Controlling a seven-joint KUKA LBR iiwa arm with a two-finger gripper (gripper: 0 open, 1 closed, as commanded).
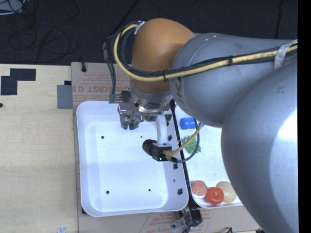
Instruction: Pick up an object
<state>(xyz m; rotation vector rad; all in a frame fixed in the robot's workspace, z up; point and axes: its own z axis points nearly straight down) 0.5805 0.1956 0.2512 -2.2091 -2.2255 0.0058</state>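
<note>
Here, nearest me in the right bin point(214, 204), I see a red ball point(215, 195) touching a pale ball point(226, 191) and a pink-white piece point(198, 188). Farther up that bin lie a green thing point(190, 144) and a blue thing point(187, 124). The left bin point(92, 198) shows bare white floor. My tool point(130, 123) hangs over its far edge; I cannot tell its spread, and I see nothing in it. The table point(34, 149) lies beyond.

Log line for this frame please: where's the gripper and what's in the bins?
gripper: over left bin, back edge, nothing seen held | right bin: blue item, green item, red ball, two pale round items | pick: not done
</note>
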